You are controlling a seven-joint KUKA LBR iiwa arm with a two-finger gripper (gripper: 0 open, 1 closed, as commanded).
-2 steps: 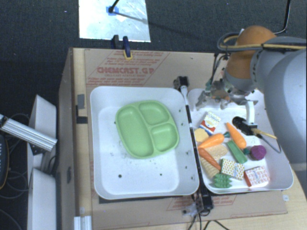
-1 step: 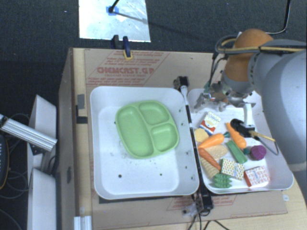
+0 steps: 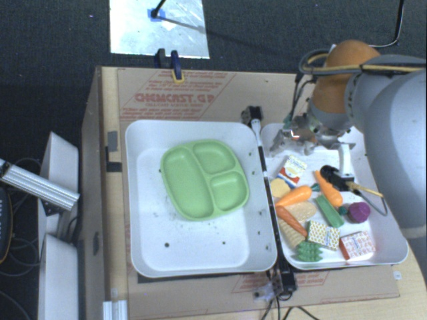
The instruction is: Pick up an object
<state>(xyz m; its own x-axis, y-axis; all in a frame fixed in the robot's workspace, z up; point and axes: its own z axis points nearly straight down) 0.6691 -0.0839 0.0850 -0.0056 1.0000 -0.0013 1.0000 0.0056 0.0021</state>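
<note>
Gripper (image 3: 301, 136) over the right bin's (image 3: 393, 245) far left corner, above the toy pile; can't tell its state from this slant. Toy food below it: small carton (image 3: 292, 168) with red, blue and white label, print too small to read; orange carrot (image 3: 292, 197); second carrot (image 3: 329, 188); purple piece (image 3: 359, 211); green piece (image 3: 307, 251); two patterned boxes (image 3: 357, 245). Left bin (image 3: 150, 245) holds green divided plate (image 3: 205, 179). Cardboard (image 3: 173, 95) under bins reads "CHEMCAST GP" in red.
</note>
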